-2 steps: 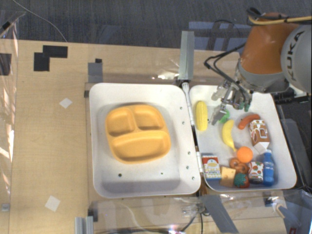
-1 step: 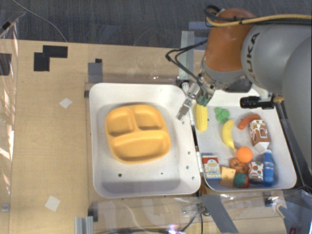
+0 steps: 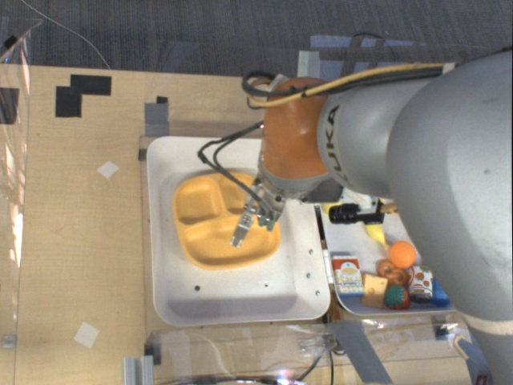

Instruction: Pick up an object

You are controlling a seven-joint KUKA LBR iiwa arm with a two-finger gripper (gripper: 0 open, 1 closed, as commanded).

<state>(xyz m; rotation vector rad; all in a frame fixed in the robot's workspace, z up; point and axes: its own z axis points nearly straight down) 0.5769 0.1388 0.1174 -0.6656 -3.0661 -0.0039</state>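
Two white bins [image 3: 232, 307] sit on the wooden bench. At frame centre the gripper [image 3: 250, 229] hangs over the yellow divided tray [image 3: 210, 219] in the left bin, fingers slightly parted, nothing between them. Black letters "KU" show on the arm [image 3: 417, 135].

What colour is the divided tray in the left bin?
Yellow-orange; the camera view shows the tray in the left bin.

Even, fairly bright overhead light; soft shadow under the arm [image 3: 417, 135] falls across the left bin [image 3: 232, 295] toward 6 o'clock. Glare streaks on clear sheeting at 9 o'clock and along the 6 o'clock edge. Overall soft, low-res; gripper [image 3: 248, 229] slightly blurred, small items at 4 o'clock mushy.
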